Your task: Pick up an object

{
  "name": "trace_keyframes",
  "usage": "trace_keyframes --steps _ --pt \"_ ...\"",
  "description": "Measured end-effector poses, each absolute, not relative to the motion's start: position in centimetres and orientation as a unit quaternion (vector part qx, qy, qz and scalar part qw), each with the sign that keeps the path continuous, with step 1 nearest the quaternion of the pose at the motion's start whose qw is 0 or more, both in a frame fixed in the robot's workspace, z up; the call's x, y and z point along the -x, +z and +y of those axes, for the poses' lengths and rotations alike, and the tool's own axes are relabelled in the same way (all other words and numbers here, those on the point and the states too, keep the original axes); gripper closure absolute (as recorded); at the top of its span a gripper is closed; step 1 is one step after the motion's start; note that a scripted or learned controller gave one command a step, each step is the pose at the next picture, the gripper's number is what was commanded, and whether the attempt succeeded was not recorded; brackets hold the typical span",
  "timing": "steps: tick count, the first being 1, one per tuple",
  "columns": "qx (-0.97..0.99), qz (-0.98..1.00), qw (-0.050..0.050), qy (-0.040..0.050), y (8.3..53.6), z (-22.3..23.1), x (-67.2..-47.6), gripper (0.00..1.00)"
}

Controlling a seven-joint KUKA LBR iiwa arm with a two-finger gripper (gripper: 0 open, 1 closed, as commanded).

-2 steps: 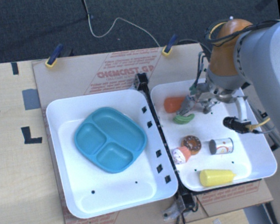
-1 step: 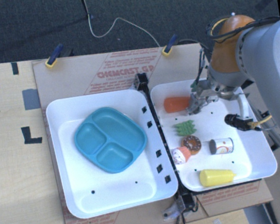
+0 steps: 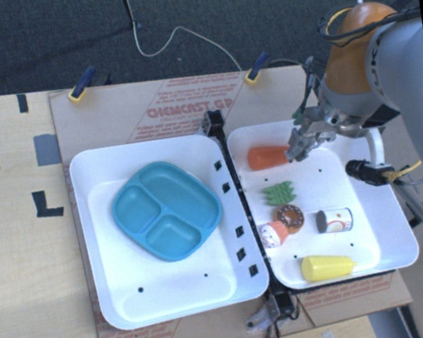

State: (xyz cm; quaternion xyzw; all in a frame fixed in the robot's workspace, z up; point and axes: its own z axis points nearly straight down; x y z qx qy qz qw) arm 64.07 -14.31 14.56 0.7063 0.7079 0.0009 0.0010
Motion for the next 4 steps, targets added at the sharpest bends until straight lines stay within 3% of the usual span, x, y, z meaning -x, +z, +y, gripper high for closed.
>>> trace_keyframes --steps 1,2,4 --pt "-0.706 0.708 0.002 0.0012 19.7 -13.3 -63.8 1.00" --pt "-0.707 0.708 0.000 0.0002 21.7 -13.2 -63.8 1.00" --pt "-0.705 0.709 -0.001 0.0002 23.0 -3.9 -63.8 1.00"
